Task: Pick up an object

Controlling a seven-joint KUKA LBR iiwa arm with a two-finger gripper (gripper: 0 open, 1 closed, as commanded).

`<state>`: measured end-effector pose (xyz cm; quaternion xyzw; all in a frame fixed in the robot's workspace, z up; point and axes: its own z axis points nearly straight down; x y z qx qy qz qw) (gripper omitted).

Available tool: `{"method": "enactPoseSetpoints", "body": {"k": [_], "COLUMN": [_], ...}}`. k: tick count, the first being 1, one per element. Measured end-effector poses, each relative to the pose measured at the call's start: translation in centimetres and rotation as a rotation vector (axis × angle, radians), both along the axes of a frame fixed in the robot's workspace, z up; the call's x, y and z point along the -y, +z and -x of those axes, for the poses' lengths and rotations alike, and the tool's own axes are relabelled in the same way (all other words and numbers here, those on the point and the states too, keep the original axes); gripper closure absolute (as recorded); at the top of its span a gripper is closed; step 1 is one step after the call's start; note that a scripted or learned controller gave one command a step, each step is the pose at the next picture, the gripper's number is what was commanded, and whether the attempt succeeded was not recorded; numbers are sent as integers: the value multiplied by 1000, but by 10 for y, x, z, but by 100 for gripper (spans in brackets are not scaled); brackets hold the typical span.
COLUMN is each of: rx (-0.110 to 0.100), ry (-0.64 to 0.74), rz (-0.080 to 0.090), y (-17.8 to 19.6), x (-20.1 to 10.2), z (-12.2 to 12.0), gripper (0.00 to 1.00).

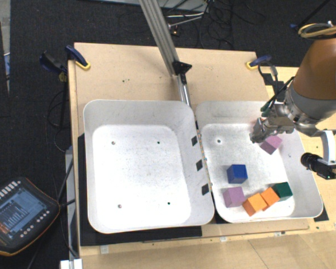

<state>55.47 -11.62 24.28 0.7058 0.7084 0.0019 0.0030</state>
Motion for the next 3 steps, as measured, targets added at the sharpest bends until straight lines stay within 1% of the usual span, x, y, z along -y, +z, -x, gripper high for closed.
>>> {"method": "enactPoseSetpoints", "body": {"k": [1, 2, 3], "rx": [-5, -9, -8], "ry": [4, 5, 6], "rz": [-3, -4, -4], "y": [7, 6, -3], "x": [-50, -104, -164], "z": [5, 28, 33], "gripper": [100, 100, 100]}}
